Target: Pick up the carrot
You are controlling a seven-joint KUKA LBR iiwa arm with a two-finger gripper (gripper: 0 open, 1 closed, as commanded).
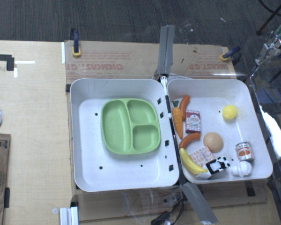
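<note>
Closest to you in the right-hand shallow white bin (260, 125), a yellow banana (191, 162) lies against the near-left corner. Just beside it are a small black-and-white patterned item (218, 166) and a white rounded lump (242, 168). A little further in, you see a short tin can with an orange label (244, 151), a flat red-and-white patterned packet (202, 154) touching the banana, a tan round bun-like object (213, 142) and a reddish-orange sausage shape (189, 138).

Beyond those, look along the bin's left wall. The long orange carrot (178, 121) lies there lengthwise, with its greenish end pointing away from you. It lies loose on the bin floor, just beside a small red-and-white carton (193, 122). A second reddish-orange sausage shape (184, 101) lies past the carrot's far end, and a yellow ball (229, 112) sits well apart to the right.

In the left-hand white bin (84, 139) lies a pale green plastic divided plate (130, 125), roughly in the middle.

On the far edge of the wooden tabletop (28, 93), two blue-and-yellow clamps (75, 43) grip the cardboard.

You cannot tell whether the pincer is released or clenched.
</note>
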